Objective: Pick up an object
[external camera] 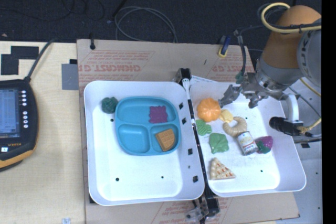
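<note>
The right-hand bin (287, 178) holds the clutter of small things, and the gripper (242, 95) hangs over its far edge with fingers spread and nothing between them. The nearest candidate, an orange fruit (208, 109), lies just left of the gripper and slightly nearer the camera; a small yellow piece (226, 115) and a croissant (235, 126) lie below it.

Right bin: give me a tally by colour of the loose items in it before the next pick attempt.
Orange: 1, the orange fruit
Green: 2, green piece and leafy green piece
Tan or yellow: 3, small yellow piece, croissant, pizza slice
Purple: 1, purple piece
Can with label: 1, can
Total: 8
</note>
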You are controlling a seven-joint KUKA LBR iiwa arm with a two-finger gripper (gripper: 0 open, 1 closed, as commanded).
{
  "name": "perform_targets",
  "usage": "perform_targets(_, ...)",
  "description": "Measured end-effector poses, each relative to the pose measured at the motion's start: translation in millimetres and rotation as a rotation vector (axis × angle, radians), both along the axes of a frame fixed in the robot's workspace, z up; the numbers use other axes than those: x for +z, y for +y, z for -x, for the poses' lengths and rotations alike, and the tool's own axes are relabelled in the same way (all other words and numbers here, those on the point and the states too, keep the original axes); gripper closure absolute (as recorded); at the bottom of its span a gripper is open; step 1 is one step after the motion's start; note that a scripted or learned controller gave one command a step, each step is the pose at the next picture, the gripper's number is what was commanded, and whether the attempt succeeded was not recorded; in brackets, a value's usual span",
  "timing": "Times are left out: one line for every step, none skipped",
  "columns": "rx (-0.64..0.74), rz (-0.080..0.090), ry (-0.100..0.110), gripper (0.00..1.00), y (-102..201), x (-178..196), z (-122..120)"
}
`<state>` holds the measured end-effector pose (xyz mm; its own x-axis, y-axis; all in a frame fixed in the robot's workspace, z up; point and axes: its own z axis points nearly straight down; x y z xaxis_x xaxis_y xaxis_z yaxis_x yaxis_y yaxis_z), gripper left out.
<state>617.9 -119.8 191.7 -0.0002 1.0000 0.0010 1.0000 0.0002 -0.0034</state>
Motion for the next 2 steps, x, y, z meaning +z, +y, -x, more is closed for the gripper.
perform_targets(0.003,0.0,-0.003,0.0,33.1,-105.6,-27.1)
perform_targets(0.0,0.0,-0.001,1.0,31.1,-91.1,-26.2)
